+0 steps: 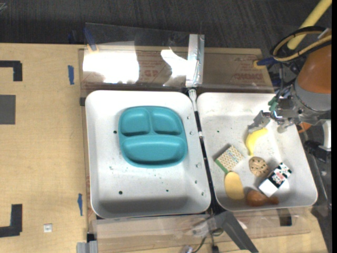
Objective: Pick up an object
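Nearest the camera, along the front wall of the right bin (310, 194), a small reddish-brown object (256, 197) lies touching a yellow potato-shaped piece (234, 185) to its left. Just beside them on the right sits a small black and white box (275, 178), tilted, with coloured spots on its upper end. A step further back a round tan cookie-like disc (257, 165) rests between that box and a flat speckled card with a green edge (229, 158), which lies at a slant toward the bin's left wall. Behind the disc a yellow banana-shaped toy (255, 140) stands out against the white floor, apart from the other pieces.

Directly above the banana's upper end hangs the gripper (261, 119), its grey metal fingers pointing down and left; whether they are spread or closed I cannot tell, since the angle hides the gap, and nothing visibly sits between them. The arm (316, 83), with its orange band, comes in from the right, trailing yellow and black cables.

To the left, the left bin (100, 157) carries a teal divided plate (152, 136) with three compartments, lying flat near its middle. Beyond both bins a clear plastic sheet (142, 62) with a taped strip stands against brown cardboard, glaring white in the light
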`<action>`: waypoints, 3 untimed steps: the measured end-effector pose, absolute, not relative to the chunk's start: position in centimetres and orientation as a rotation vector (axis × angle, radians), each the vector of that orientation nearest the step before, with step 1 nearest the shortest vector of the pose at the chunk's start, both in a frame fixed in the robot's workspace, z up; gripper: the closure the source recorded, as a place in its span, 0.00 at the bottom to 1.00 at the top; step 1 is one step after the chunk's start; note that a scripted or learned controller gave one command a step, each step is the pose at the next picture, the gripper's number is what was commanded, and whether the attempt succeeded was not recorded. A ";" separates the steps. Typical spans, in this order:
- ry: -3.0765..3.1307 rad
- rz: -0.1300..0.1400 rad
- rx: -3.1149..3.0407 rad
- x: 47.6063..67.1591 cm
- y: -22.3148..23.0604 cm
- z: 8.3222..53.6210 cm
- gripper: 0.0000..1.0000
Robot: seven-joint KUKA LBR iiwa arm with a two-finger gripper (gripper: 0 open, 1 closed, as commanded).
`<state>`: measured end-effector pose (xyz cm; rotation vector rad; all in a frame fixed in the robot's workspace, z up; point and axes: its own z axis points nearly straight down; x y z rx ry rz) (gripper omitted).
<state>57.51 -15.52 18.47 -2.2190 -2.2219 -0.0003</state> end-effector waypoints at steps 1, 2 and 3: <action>-2.444 0.002 -1.968 53.1 -16.5 9.3 0.00; -2.600 -0.005 -1.776 48.2 -16.4 8.8 0.00; -2.605 -0.009 -1.782 48.4 -16.4 9.9 1.00</action>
